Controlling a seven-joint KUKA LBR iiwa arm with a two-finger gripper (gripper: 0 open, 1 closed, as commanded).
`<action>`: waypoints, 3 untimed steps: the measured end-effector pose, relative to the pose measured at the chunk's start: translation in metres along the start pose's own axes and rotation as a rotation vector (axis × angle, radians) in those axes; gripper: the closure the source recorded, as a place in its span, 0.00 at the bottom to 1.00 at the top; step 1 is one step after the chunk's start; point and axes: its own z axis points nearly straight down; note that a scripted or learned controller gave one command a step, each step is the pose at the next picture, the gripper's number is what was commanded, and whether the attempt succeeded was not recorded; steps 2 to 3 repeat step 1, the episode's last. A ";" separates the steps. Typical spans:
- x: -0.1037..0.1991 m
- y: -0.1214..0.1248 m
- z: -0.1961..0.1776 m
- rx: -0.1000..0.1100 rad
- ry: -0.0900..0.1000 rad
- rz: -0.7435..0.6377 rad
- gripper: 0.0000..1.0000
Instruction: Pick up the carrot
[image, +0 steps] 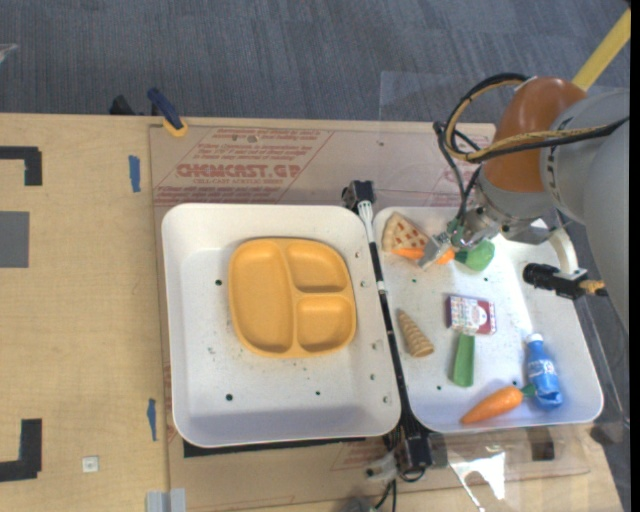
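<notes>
Fingers: on the gripper, at the right bin's far end; I can't tell their spread.
Carrot: near edge of that bin, well apart from the gripper, its tip touching the blue bottle.
Around it: green stick, red-and-white packet, cone.
By the gripper: waffle slice, green piece.
Left bin: yellow divided plate.
Writing: red print on the cardboard, too blurred to read.
</notes>
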 end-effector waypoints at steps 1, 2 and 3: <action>0.123 0.042 -0.097 -0.018 -0.004 0.092 1.00; 0.123 0.042 -0.097 -0.018 -0.004 0.092 1.00; 0.123 0.042 -0.097 -0.018 -0.004 0.092 1.00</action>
